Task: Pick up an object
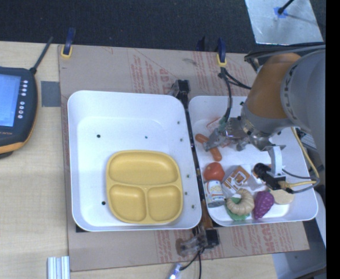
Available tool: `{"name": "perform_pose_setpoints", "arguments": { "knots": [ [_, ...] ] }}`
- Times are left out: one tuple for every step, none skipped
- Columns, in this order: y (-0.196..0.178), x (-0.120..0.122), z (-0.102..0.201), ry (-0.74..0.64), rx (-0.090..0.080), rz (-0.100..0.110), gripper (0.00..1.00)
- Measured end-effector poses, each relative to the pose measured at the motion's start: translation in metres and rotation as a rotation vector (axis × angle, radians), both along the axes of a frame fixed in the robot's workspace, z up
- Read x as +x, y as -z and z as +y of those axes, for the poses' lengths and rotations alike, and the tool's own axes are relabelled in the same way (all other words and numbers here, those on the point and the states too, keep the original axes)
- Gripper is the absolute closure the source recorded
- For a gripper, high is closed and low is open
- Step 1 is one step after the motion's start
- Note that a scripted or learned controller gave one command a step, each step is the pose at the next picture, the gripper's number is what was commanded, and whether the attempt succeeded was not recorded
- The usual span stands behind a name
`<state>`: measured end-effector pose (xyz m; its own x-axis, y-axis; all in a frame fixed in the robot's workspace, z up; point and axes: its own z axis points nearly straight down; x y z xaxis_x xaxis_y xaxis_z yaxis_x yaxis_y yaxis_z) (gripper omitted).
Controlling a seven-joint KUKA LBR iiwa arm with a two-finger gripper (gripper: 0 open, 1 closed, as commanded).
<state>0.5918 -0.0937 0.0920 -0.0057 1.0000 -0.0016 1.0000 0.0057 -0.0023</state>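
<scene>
My gripper (218,137) reaches in from the right and hangs low over the upper left part of the right bin (297,215). Just beside its tip lies a small orange sausage-shaped piece (208,144). Below it sit a red tomato (214,171), a small can (214,192) and a brown and white snack box (238,179). Along the bin's front edge lie a ring-shaped pastry (240,203), a purple bunch of grapes (263,203) and a pale beige piece (283,197). The arm hides the bin's upper right part.
The left bin (88,115) holds a yellow three-compartment plate (144,186) toward its front. A tablet-like controller (4,109) lies on the bench at far left. Clamps (182,87) sit on the bins' shared wall.
</scene>
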Motion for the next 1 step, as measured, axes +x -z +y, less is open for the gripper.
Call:
{"name": "perform_pose_setpoints", "arguments": {
  "knots": [
    [-0.0101,0.0000,-0.0010,-0.003,-0.001,0.001,1.00]
  ]
}}
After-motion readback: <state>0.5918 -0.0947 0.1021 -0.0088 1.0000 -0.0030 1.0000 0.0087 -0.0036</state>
